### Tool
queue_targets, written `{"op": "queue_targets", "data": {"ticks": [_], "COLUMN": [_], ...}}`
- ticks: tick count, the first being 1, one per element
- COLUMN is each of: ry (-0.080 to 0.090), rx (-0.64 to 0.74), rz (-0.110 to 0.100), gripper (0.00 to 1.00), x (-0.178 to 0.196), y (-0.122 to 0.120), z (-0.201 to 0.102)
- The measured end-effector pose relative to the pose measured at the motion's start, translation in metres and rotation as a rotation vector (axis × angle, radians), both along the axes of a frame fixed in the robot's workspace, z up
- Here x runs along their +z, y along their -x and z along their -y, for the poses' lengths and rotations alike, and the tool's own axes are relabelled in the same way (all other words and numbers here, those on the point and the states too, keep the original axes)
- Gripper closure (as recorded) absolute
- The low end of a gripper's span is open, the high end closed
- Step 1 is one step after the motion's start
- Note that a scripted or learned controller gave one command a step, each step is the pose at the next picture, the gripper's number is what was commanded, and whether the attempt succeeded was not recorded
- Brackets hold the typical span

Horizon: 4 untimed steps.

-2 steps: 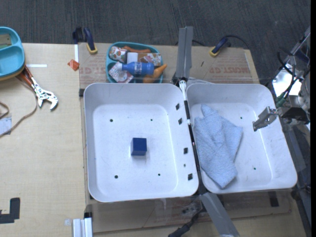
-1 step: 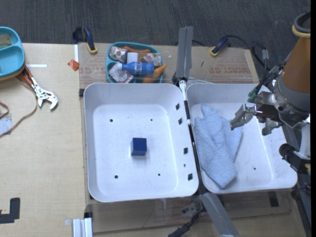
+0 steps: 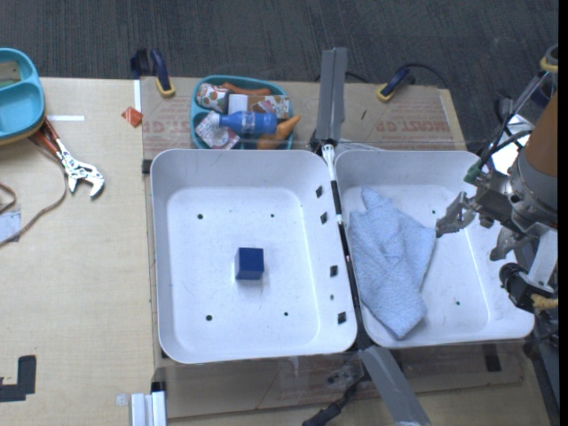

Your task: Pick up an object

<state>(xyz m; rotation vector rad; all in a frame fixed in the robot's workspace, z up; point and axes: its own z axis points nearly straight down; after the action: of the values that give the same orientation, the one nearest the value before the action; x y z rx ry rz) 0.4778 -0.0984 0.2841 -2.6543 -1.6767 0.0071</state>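
Standing by the bench: the crumpled pale-blue cloth [image 3: 389, 263] lies in the right shallow white bin [image 3: 461, 319]; the small dark-blue cube [image 3: 250, 264] sits in the left white bin [image 3: 177, 238]. The two-finger gripper [image 3: 450, 217] hovers beside the cloth, carrying nothing; its spread cannot be told. Approach stage, in my judgement; next comes descent onto the cloth.

Arm [image 3: 539, 162] is showing grey metal housing. Black cables are running along it. Gripper [image 3: 446, 223] is showing thin metallic fingers.

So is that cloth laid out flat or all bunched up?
Bunched up. The cloth lies crumpled in the right bin, with folds and ridges across it and an uneven outline.
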Motion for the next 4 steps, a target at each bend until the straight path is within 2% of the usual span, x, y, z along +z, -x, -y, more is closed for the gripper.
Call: {"op": "queue_targets", "data": {"ticks": [1,2,3,4], "ry": [0.001,0.001,0.003,0.005], "rx": [-0.033,-0.284,-0.56,-0.922], "rz": [0.002,0.0,0.001,0.0], "gripper": [0.0,0.0,0.0,0.0], "x": [0.015,-0.007,0.0,-0.015], "y": [0.0,0.001,0.001,-0.033], "z": [0.021,0.058,0.076,0.084]}}
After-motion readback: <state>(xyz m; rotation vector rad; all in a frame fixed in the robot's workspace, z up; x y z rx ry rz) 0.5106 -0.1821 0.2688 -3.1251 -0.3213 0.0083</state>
